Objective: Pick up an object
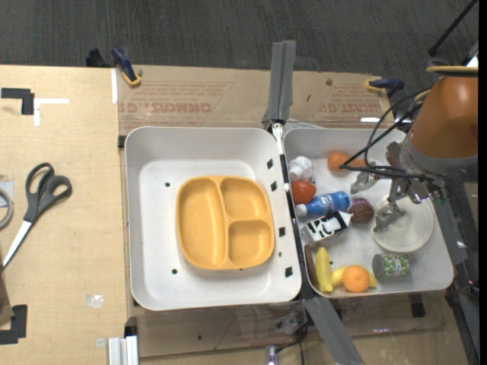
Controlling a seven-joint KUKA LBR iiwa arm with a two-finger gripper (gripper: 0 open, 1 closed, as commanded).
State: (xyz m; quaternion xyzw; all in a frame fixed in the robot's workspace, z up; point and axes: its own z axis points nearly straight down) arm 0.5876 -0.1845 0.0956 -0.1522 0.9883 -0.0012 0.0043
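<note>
The right bin (441,274) holds several small things. Along its left side lie a red ball (303,192), a blue bottle (329,203) and a black-and-white pack (329,225). A dark purple ball (361,211) sits mid-bin, with an orange piece (338,160) at the back. A banana (323,269), an orange (355,278) and a green can (392,265) lie at the front. My gripper (396,207) hangs low over a clear round dish (407,234), just right of the purple ball. Nothing shows held in it.
The left bin (144,204) holds a yellow divided plate (225,221). A whitish lump (300,166) lies at the right bin's back left. Scissors (36,198) lie on the bench at the far left. Cables (380,139) trail from the arm over the right bin's back.
</note>
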